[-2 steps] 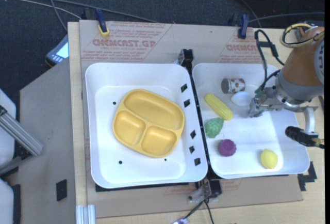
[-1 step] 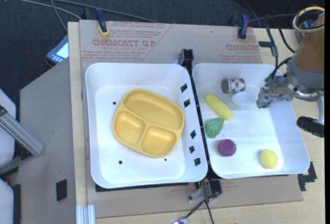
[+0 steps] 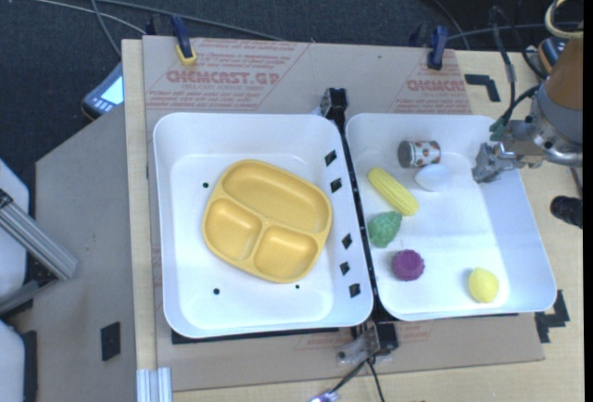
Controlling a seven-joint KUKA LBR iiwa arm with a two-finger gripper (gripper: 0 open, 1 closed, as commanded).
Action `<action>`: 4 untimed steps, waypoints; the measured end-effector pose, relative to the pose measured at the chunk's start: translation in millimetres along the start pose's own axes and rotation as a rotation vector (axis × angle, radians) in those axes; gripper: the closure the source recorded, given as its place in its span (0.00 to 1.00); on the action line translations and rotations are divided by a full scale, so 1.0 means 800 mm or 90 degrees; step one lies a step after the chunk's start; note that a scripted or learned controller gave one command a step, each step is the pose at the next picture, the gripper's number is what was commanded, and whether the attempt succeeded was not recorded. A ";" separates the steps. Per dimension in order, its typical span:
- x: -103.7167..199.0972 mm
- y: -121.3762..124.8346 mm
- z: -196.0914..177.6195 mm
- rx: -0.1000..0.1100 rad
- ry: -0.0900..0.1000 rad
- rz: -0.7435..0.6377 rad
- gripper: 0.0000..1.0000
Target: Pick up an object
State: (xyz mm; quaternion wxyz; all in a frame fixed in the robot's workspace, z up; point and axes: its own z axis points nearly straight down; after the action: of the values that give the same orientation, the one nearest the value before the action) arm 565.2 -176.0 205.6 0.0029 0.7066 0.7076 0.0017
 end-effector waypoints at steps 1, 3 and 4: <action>0.007 0.010 -0.076 -0.001 0.000 -0.001 1.00; 0.131 -0.007 -0.069 0.006 0.003 -0.002 1.00; 0.185 -0.032 -0.067 0.006 0.003 -0.002 1.00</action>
State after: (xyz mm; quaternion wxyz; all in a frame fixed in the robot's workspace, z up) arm 539.1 -27.7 258.8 -0.0021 0.7054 0.7089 0.0000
